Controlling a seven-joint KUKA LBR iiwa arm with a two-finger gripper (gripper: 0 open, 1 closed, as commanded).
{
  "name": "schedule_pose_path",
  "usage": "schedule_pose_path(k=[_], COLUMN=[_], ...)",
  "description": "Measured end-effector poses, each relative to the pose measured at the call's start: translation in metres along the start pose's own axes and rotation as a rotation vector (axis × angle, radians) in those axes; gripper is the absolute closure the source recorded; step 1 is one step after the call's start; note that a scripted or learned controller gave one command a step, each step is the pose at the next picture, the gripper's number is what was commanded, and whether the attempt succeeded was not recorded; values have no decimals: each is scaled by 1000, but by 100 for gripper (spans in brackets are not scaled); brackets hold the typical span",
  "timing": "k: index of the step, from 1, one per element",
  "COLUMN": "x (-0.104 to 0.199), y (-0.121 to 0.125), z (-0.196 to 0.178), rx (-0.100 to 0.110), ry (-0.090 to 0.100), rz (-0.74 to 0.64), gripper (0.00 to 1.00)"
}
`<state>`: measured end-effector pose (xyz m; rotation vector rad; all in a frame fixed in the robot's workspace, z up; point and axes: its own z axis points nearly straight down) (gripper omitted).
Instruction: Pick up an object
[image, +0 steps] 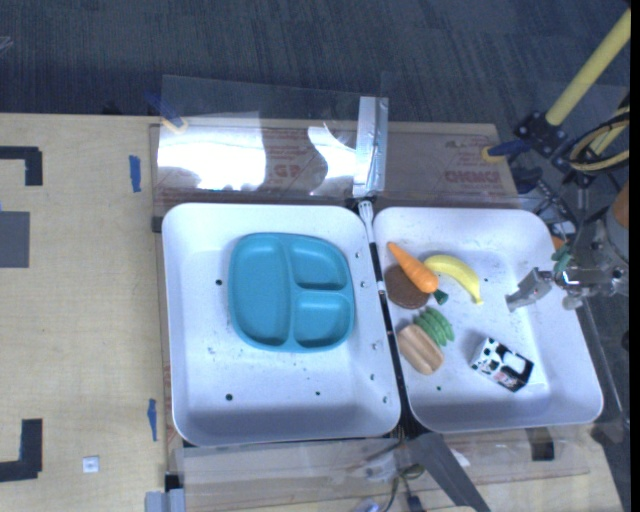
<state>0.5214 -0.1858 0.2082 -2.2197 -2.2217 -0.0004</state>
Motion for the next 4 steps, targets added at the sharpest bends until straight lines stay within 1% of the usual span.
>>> schedule_pose_path(k=[1, 2, 3, 4], x=[53, 57, 57, 124], y=[57, 110, 111, 111], z=[103, 122, 109, -15], rx=[10, -4, -10, -10], ry=[3, -2, -4, 1], rz=[101, 7, 6, 215], gripper=[0, 0, 100, 100])
